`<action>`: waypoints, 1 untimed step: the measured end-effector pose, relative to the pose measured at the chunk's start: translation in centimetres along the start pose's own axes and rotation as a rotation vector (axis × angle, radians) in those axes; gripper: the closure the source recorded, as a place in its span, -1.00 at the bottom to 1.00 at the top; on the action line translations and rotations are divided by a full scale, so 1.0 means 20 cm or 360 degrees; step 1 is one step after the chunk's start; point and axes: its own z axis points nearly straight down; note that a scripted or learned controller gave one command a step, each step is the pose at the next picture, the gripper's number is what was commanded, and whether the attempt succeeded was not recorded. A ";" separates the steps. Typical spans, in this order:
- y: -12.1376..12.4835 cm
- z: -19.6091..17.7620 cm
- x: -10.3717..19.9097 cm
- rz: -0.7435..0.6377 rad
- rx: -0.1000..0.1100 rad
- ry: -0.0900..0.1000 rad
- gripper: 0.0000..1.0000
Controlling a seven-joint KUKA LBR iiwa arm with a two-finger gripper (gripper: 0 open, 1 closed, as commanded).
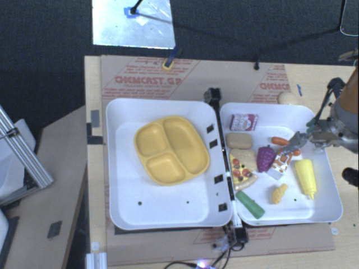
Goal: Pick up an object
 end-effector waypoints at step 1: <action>0.01 -0.04 0.00 -0.0006 -0.0021 -0.0005 -1.00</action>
